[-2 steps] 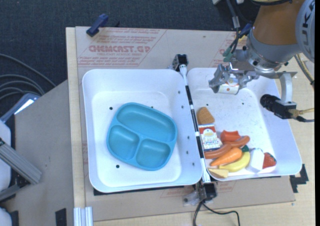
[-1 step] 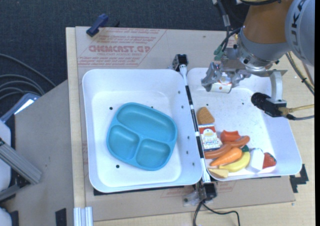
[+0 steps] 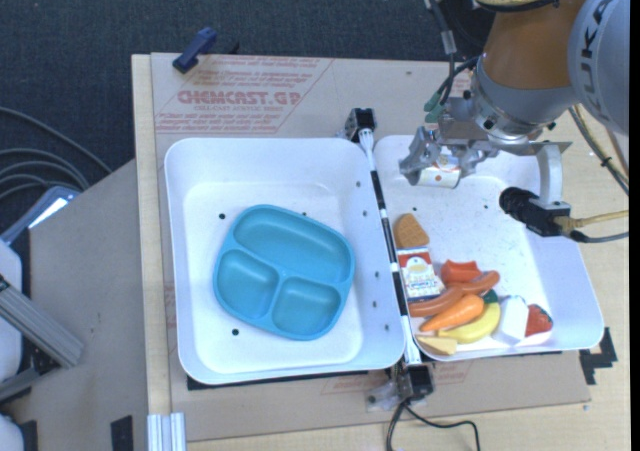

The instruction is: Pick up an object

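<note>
Toy food pile [image 3: 465, 304] hugs the right bin's [image 3: 560, 269] near-left corner, banana [image 3: 470, 327] closest to the near rim | bin's far half bare | gripper [image 3: 437, 165] above that far end, gripping a small white piece [image 3: 441, 177] | blue tray [image 3: 285, 271] alone in left bin [image 3: 190, 239]

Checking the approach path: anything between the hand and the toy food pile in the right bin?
Nothing visible. The hand hangs over the far part of the right bin; the food pile sits at the near end, with bare bin floor between. The blue tray is in the left bin.
</note>
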